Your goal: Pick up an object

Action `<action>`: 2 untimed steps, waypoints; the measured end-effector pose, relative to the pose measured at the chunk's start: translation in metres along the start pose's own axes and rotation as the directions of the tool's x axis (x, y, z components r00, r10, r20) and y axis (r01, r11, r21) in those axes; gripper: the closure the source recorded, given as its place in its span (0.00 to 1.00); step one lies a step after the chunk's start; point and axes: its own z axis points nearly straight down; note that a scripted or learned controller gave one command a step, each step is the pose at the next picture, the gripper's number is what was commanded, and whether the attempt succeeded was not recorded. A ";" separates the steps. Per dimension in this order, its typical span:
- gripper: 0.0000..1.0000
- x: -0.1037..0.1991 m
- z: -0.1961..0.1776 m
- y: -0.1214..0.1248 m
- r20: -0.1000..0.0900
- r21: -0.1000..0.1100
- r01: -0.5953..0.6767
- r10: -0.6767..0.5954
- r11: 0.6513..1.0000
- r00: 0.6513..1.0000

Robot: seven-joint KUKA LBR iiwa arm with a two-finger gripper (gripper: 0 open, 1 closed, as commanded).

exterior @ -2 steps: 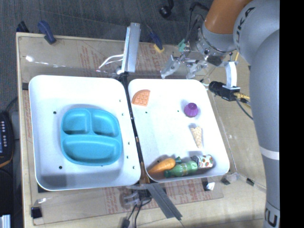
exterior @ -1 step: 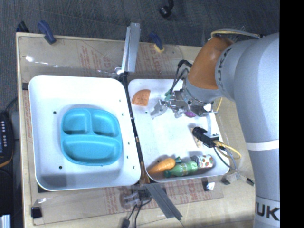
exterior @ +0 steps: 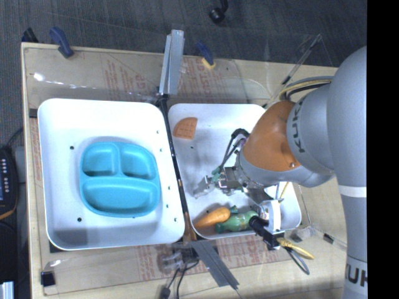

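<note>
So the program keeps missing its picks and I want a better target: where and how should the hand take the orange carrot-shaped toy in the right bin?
Grip the orange carrot-shaped toy across its thick middle, coming straight down from above. It lies flat and roughly lengthwise along the right white bin's near wall, its stem end against a green toy, so close across its width.

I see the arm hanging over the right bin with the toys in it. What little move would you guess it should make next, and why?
Probably shift the claw toward the orange carrot and lower onto it. The claw sits over bare floor of the right bin with nothing between its tips, while the carrot lies just beside it near the front wall, next to a green toy.
</note>
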 end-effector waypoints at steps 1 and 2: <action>0.00 -0.008 -0.001 0.000 0.001 -0.003 0.001 -0.001 1.000 1.000; 0.00 -0.021 0.000 0.049 0.000 -0.001 -0.003 0.003 1.000 1.000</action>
